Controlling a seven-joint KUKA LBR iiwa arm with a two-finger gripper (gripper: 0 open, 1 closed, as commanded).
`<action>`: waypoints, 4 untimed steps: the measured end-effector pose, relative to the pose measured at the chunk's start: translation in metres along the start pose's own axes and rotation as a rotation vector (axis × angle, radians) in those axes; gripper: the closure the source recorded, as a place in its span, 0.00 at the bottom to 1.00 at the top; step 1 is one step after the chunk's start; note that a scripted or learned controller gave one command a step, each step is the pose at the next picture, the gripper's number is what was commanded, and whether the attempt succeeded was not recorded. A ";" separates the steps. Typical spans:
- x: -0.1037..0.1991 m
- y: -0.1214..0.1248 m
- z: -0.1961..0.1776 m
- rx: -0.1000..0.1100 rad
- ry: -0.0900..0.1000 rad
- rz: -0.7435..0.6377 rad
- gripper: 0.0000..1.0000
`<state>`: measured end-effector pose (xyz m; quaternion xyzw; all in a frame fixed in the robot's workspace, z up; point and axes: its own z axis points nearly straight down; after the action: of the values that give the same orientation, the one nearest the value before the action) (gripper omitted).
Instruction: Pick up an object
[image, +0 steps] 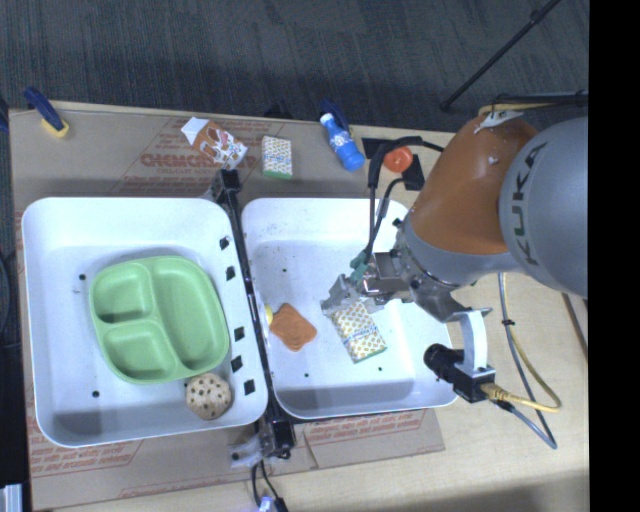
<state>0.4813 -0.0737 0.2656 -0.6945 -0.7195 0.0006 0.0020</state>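
The gripper (345, 295) hangs over the right bin (300, 395), touching the patterned packet (358, 333) near the bin's middle. The packet's long axis slants toward the bin's front right corner; grip state cannot be told.

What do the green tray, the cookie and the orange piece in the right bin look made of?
Green tray: likely moulded plastic, matte with a soft sheen and rounded compartment walls.
Cookie: looks like a baked or toy chocolate-chip cookie, rough tan surface with dark specks; can't tell which.
Orange piece: matte, soft-edged, possibly foam or plastic toy food; unclear.
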 end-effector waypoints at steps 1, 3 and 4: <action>0.000 0.000 -0.010 0.001 0.000 -0.006 1.00; 0.054 -0.003 0.038 0.000 -0.001 0.029 1.00; 0.054 -0.002 0.027 0.000 -0.002 0.024 1.00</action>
<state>0.4773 -0.0199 0.2386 -0.7029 -0.7113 0.0011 0.0014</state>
